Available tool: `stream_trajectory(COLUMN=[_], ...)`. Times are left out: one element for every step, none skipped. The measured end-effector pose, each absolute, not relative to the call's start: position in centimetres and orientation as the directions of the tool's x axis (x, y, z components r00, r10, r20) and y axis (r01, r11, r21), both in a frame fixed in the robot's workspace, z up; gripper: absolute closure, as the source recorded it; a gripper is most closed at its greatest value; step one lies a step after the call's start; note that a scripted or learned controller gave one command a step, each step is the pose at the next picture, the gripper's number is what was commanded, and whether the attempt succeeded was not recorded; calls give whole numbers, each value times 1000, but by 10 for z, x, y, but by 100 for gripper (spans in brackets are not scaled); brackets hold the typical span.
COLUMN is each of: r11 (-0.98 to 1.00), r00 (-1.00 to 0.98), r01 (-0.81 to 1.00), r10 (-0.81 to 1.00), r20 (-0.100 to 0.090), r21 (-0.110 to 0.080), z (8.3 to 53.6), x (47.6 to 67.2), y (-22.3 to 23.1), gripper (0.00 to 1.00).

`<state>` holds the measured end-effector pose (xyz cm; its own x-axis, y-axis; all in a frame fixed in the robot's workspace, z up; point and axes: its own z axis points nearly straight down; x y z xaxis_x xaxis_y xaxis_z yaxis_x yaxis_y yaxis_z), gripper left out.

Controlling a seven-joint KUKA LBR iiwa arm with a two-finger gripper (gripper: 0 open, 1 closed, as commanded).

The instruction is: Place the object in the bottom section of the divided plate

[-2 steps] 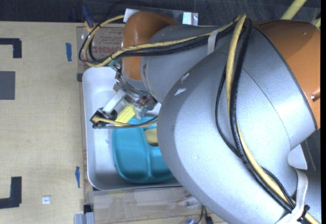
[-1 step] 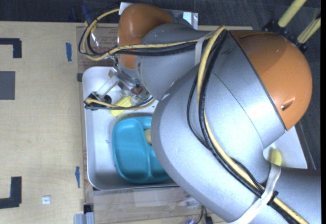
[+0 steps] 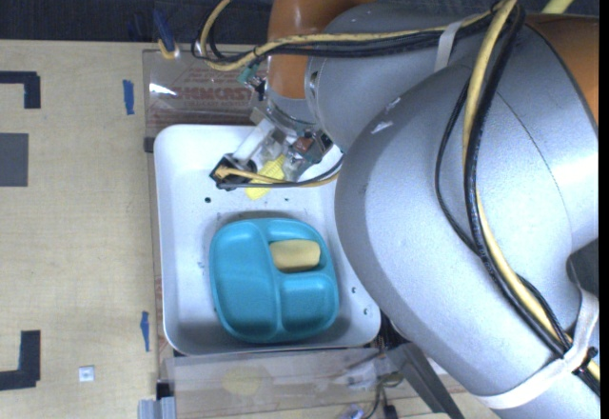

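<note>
My gripper (image 3: 284, 152) hung just past the top edge of the blue divided plate (image 3: 249, 289); couldn't tell how open my grip was. Tan object (image 3: 296, 256) lay in plate's upper-right section.

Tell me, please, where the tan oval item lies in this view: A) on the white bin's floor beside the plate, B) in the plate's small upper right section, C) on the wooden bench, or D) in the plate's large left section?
B: the tan oval item rests inside the blue divided plate, in the small section at its upper right, as the view shows it.
</note>
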<state>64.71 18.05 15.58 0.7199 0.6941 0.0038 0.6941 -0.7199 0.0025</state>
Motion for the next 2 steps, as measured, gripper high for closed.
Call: stream_trajectory(r11=[-973,-978], r00=[973,978], r01=[230,208], r10=[230,208], r20=[3,-3], r21=[-2,-1], z=[193,171], x=[645,592], y=[225,225], gripper=[100,100])
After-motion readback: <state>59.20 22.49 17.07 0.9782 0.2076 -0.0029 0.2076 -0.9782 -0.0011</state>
